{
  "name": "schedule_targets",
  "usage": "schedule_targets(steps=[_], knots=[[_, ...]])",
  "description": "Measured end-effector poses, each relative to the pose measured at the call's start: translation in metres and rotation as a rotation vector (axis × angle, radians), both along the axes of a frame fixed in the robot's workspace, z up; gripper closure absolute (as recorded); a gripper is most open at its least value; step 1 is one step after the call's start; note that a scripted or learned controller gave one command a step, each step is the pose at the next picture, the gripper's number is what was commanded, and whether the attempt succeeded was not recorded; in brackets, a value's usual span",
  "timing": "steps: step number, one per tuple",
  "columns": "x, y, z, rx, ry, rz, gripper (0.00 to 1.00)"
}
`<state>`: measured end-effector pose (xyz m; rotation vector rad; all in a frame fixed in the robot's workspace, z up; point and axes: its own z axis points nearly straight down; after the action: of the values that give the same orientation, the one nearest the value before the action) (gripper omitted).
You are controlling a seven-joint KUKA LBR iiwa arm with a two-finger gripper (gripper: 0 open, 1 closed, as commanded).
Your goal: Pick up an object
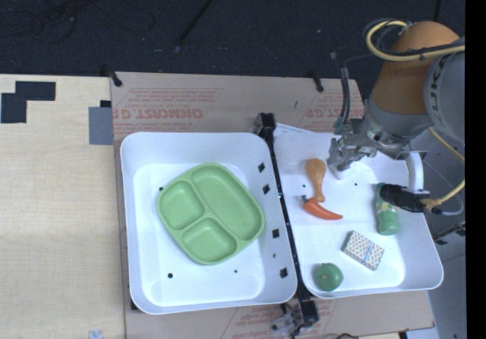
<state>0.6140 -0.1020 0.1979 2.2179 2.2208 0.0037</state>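
Note:
My gripper (339,161) hangs over the back of the right bin (410,273), just right of a tan drumstick-shaped toy (316,176). I see nothing between its fingers. In front of the drumstick lies an orange-red chili pepper (323,211). A green bottle-like object (386,217) with a dark cap rests near the right wall. A small patterned box (363,249) lies toward the front, and a green apple (328,276) sits at the front edge.
The left bin (144,178) holds a green divided plate (210,212). A black divider (275,201) runs between the two bins. Cardboard lies under both bins, with a wooden bench top to the left.

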Motion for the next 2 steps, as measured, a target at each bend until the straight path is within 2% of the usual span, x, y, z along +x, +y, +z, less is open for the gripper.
schedule_targets(steps=[1, 2], knots=[[0.000, -0.001, 0.039, 0.000, 0.002, 0.000, 1.00], [-0.008, 0.060, 0.036, 0.003, 0.008, 0.003, 1.00]])
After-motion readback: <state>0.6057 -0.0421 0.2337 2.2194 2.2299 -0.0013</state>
